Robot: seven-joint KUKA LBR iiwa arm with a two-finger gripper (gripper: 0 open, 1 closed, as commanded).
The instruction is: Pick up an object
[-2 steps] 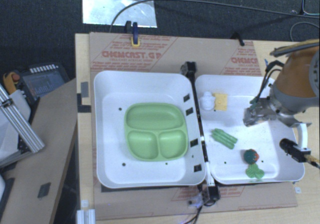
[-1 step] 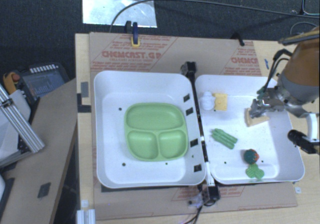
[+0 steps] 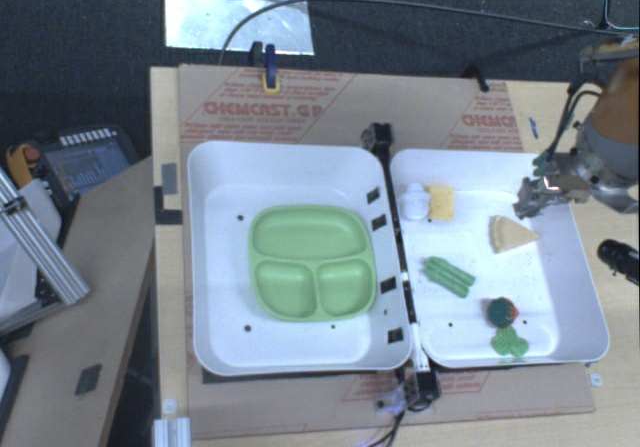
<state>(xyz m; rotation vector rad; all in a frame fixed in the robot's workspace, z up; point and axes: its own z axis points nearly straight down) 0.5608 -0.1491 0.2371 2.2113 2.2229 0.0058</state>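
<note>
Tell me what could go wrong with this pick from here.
The gripper hangs at the right bin's far edge, so descending there could hit the rim. The nearest item, the tan wedge, lies flat and angular and may slip. The yellow block touches a white piece, risking a double grab.

Board under the bins (image 3: 300, 100): a tan sheet printed in red with a repeated brand mark.
Print, upper left of board (image 3: 262, 108): reads roughly "CHEMCAST GP"; the last letters are uncertain.
Print, upper right of board (image 3: 487, 122): the same red mark, set at a slant, too blurred and cut off to read letter by letter.
Print, front edge of board (image 3: 360, 388): red lettering partly hidden by the bins, illegible.
Handheld control unit at left (image 3: 85, 163): has a screen and rows of keys; any text on it is too small to read.
</note>
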